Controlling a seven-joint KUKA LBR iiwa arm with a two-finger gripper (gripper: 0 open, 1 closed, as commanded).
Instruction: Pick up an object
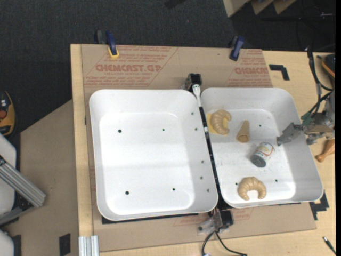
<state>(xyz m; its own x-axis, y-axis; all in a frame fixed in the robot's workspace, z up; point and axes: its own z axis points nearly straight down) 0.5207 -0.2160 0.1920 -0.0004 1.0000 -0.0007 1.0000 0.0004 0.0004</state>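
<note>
Reaching in from the right, my gripper (287, 134) hangs over the right bin's (298, 188) right rim, and I cannot tell its state. That bin holds 4 things: 2 croissants (220, 121) (251, 188), a small cone (243, 131) and a little can (262, 154) lying tilted, nearest the gripper but apart from it. On the desk (80, 116), the left bin (106, 143) sits beside it.
</note>
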